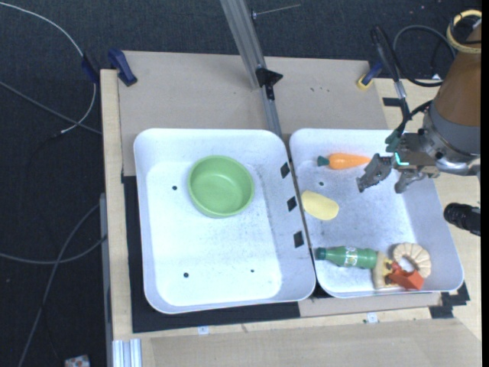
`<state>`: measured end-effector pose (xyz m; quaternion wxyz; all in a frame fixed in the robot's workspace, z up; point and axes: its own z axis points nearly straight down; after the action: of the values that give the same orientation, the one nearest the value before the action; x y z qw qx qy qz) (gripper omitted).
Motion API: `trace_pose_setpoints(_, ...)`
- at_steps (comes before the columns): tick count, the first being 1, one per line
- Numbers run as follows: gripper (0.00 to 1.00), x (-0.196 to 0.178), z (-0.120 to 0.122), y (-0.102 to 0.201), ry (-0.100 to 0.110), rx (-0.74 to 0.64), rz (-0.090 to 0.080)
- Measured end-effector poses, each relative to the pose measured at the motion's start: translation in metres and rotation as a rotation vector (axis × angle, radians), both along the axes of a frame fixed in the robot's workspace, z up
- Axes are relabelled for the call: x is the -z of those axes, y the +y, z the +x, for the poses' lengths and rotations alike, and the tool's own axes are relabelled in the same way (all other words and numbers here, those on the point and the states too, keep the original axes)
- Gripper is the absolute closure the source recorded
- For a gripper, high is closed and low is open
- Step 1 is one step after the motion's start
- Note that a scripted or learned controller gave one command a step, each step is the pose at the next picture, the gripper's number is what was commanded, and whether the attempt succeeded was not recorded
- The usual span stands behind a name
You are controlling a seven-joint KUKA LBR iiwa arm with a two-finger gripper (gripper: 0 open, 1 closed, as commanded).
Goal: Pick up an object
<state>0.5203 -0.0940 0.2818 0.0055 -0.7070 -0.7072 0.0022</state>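
Note:
In the right bin [428,212] lie an orange carrot [345,160], a yellow lemon-shaped piece [319,205], a green bottle [350,257] and a tan ring toy with a red piece [406,266]. My gripper [387,177] hovers over the bin's upper right part, just right of the carrot's tip. Its two dark fingers are spread apart with nothing between them. A green bowl [221,185] sits in the left bin [168,274].
A metal pole [246,33] slants down to the divider between the bins. Blue clamps [121,66] hold the board's far corners. Cables trail over the dark floor at left. The arm's orange band [462,90] stands at the right edge.

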Motion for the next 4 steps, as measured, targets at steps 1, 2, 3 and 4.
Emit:
trace_pose_setpoints(1,0.00,-0.001,0.000,0.000,-0.002,0.000,0.000)
trace_pose_setpoints(2,0.00,0.047,0.002,0.009,0.007,0.001,0.001)
trace_pose_setpoints(3,0.00,0.098,-0.002,0.000,0.007,0.003,0.001)
trace_pose_setpoints(4,0.00,0.163,-0.004,-0.003,0.008,0.003,0.002)
